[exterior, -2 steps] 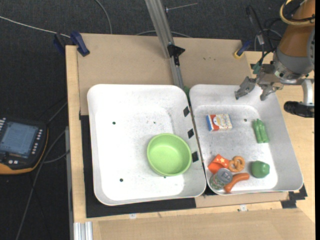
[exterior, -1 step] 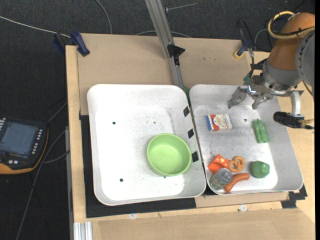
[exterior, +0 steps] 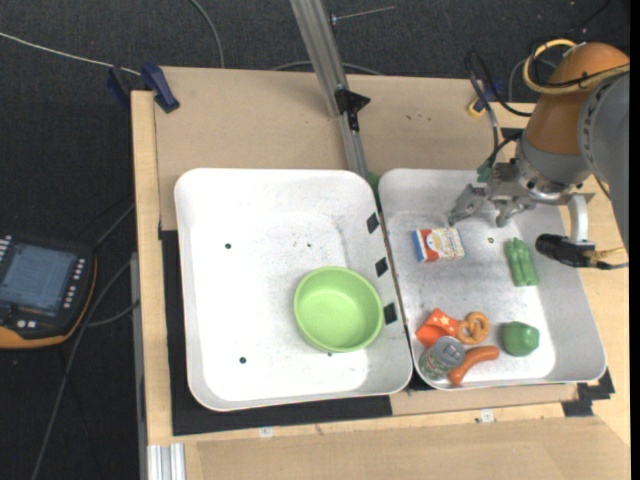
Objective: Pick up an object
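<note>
Far to the left of the small carton (exterior: 438, 244), across the seam where the two bins meet, the left bin (exterior: 190, 268) on the counter (exterior: 260, 118) carries a lone green bowl (exterior: 338, 310), upright near that bin's front right corner. The carton itself lies flat in the back half of the right bin (exterior: 560, 308), near its left wall, white with blue and red print. In front of the carton, a cluster gathers along the near rim: an orange piece (exterior: 438, 323), a pretzel (exterior: 476, 324) just right of it, a grey round disc (exterior: 443, 354) and a red sausage (exterior: 472, 364) touching or overlapping at the front edge. Just behind and to the right of the carton hangs the claw (exterior: 490, 208), its fingers spread wide with nothing between them, close to the carton but apart from it. Right of the carton lies a green stick-shaped toy (exterior: 520, 262), and farther forward a green rounded toy (exterior: 519, 339). Judging by this, the pick is at the approach stage: nothing is lifted or gripped. What remains is to settle over a thing, most likely the carton as the closest, close on it and raise it clear of the bin.
</note>
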You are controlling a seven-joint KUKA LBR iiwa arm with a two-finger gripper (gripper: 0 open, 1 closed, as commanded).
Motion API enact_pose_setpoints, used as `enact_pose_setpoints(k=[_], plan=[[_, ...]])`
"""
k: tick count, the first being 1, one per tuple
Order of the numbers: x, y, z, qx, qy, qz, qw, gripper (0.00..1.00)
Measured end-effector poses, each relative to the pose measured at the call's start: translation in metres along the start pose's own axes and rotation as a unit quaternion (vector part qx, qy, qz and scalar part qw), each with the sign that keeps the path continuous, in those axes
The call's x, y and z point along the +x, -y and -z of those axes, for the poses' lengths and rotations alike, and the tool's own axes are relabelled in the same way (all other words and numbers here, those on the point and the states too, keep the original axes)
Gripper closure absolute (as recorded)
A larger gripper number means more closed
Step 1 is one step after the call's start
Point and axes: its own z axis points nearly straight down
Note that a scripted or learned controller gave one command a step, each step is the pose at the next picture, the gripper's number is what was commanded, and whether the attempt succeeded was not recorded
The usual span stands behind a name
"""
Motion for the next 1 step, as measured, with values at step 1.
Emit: enact_pose_setpoints(k=[1], plan=[[0.0001,-0.0009,0.0125,-0.002,0.0,0.0,1.0,1.0]])
